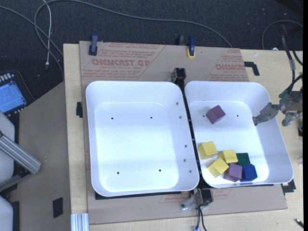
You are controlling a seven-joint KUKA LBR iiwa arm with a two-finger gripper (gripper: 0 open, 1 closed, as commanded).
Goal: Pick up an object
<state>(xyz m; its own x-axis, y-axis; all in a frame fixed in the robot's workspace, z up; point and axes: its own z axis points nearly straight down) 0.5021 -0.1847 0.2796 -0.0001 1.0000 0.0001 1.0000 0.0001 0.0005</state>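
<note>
The arm is mostly cut off at the right edge of the frame; just the gripper reaches in over the right rim of the right bin, and whether it is wide or narrow cannot be told. Nothing shows in its grasp. A purple cube lies alone in the bin's upper middle, left of the gripper and apart from it. Lower in the bin cluster yellow cubes, a green cube, a blue cube and another purple one, partly overlapping. The left bin sits beside it.
</note>
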